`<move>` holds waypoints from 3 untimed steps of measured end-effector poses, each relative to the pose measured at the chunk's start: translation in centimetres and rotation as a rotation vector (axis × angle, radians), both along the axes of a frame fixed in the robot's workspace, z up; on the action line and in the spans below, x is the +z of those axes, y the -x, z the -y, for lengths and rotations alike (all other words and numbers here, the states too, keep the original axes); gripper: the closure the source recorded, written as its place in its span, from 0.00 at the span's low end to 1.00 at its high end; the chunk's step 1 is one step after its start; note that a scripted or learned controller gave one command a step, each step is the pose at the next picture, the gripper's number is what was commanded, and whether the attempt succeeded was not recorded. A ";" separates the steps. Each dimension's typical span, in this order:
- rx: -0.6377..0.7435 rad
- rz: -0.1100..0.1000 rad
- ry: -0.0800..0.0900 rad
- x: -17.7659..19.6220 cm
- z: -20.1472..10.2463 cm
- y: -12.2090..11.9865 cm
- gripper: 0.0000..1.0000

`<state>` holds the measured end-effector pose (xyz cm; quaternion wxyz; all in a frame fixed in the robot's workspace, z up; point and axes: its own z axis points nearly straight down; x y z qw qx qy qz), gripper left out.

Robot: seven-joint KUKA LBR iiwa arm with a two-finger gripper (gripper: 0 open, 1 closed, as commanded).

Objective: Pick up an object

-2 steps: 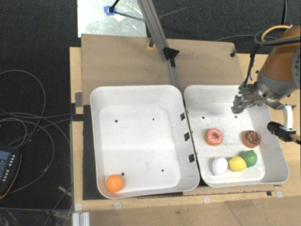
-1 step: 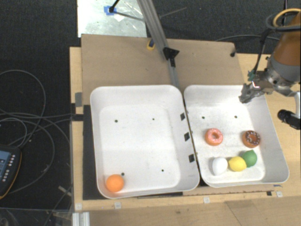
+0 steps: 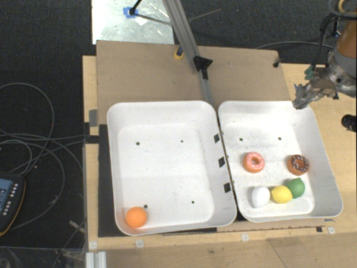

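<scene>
The right bin [image 3: 268, 113] holds a pink frosted donut [image 3: 254, 162], a brown chocolate donut [image 3: 298, 164], a white ball [image 3: 260, 196], a yellow lemon [image 3: 281, 194] and a green fruit [image 3: 297, 187], grouped in its near half. An orange ball [image 3: 135, 217] lies in the near left corner of the left bin [image 3: 162, 113]. My gripper [image 3: 302, 98] hangs above the far right corner of the right bin, well away from every object, with nothing visible between its fingers.
A grey pole [image 3: 184, 29] slants over the bench behind the bins. Black clips [image 3: 221, 162] join the two bins along their shared wall. Cables and a handheld pendant [image 3: 8, 197] lie on the floor at the left.
</scene>
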<state>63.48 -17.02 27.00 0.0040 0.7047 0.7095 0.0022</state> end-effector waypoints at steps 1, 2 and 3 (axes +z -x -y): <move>0.000 -0.004 -0.001 1.4 0.0 -0.1 1.00; 0.003 -0.008 -0.004 1.5 -4.7 0.9 1.00; 0.003 -0.009 -0.004 -0.2 -9.3 1.2 1.00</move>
